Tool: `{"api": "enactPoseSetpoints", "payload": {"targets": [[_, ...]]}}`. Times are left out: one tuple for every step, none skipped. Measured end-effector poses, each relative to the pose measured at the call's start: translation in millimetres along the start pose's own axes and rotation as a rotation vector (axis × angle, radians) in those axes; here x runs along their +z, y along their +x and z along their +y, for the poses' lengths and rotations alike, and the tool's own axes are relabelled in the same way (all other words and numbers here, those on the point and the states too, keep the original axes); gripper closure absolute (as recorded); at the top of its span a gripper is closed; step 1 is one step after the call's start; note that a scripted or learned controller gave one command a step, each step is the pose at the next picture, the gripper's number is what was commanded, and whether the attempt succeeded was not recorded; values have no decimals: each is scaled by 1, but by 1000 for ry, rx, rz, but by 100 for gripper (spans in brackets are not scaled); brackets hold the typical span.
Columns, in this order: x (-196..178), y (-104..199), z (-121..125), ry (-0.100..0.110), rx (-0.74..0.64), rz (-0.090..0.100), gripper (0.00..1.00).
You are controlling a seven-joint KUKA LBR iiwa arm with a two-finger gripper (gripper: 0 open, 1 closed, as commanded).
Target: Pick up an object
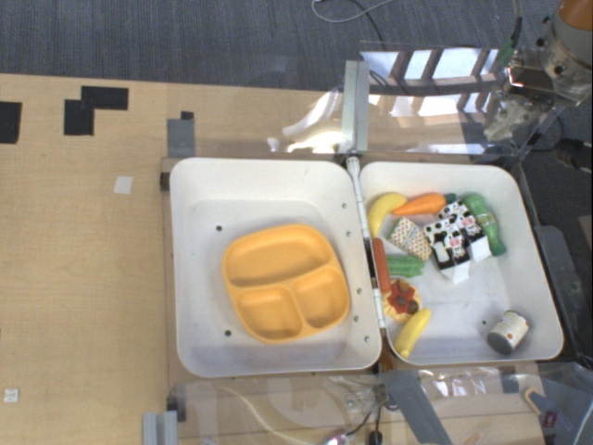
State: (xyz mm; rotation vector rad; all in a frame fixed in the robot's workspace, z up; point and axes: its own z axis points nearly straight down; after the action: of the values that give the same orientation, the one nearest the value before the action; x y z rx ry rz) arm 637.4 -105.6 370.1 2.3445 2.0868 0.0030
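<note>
Two shallow white plastic bins side by side on a pale wooden desk, seen from above at a slant. In the left bin, a yellow-orange plastic tray with three compartments, lying flat near the middle and turned slightly askew. In the right bin, a cluster of small things crowded toward the upper left: a yellow toy banana against the dividing wall, an orange toy carrot just beside it, a black-and-white patterned box touching a green rounded toy on its right, and a checkered pale wedge below the carrot. Lower along the divider, a green toy pod, a thin red-brown stick, a red-and-yellow piece, and a second yellow banana-shaped toy near the bin's front edge. Well apart from the cluster, in the lower right corner, a small grey-and-cream cylinder lying on its side. At the top right, above and outside the right bin, the grey arm with its orange band, wrist end over a reflective strip behind the bins. Gripper there too blurred and cluttered to read; cannot tell how far apart it stands or whether anything sits in it. Every graspable thing resting in the bins, none lifted.
</note>
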Motion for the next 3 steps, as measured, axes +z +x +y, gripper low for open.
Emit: {"api": "enactPoseSetpoints", "payload": {"targets": [[-19,38,29,1,92,-1,100],[-28,51,27,3,452,-2,100],[-33,56,26,4,669,-2,100]]}}
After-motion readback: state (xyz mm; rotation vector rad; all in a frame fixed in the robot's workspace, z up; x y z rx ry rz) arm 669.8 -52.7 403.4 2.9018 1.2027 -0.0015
